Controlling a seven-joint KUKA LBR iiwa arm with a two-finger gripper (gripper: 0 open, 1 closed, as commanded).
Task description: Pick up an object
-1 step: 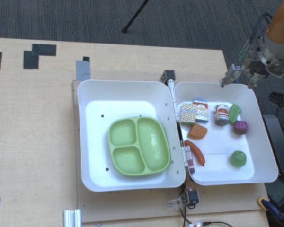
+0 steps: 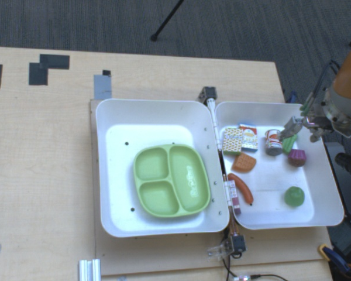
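Observation:
The right bin [image 2: 324,212] holds several small items: a patterned box [image 2: 233,139], a white carton [image 2: 249,137], a small can [image 2: 273,142], a green piece [image 2: 289,143], a purple object [image 2: 297,157], an orange wedge [image 2: 244,163], a red-orange sausage shape [image 2: 242,188] and a green ball [image 2: 294,196]. My gripper [image 2: 303,131] hangs over the bin's far right part, just above the green piece and the purple object. Its fingers stand apart and open, with nothing between them.
The left bin [image 2: 114,157] carries a light green divided plate [image 2: 171,180]. The arm's grey body with its orange band [image 2: 346,89] comes in over the right bin's far right edge. Cables and clips lie at the bench's front edge [image 2: 231,247].

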